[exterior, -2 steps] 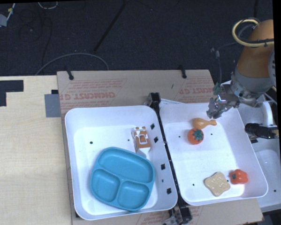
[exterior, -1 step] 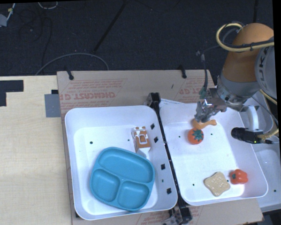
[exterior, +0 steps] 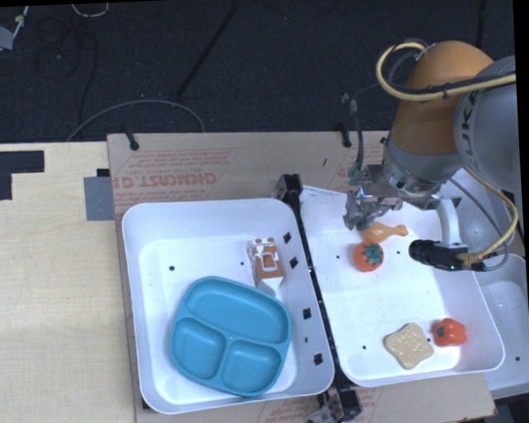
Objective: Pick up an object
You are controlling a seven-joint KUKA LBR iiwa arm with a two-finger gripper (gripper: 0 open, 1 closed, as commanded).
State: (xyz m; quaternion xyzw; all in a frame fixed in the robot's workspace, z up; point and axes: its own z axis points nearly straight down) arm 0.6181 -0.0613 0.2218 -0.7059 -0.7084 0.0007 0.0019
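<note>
My gripper (exterior: 364, 214) hangs over the far part of the right bin (exterior: 485, 363). Its tips sit just left of an orange drumstick-shaped toy (exterior: 388, 231) and above a red-orange tomato toy (exterior: 368, 255). Nothing shows between the tips. Near the right bin's front lie a tan toast slice (exterior: 408, 345) and a small red pepper toy (exterior: 449, 332). In the left bin (exterior: 147, 256) rests a blue divided plate (exterior: 229, 334), with a small orange and white toy (exterior: 267, 261) beside the divider.
A black cable end (exterior: 436, 254) from the arm dangles over the right bin's right side. A black divider rail (exterior: 305, 284) runs between the bins. Cardboard (exterior: 200, 165) lies under both bins, on a wooden bench (exterior: 48, 306).
</note>
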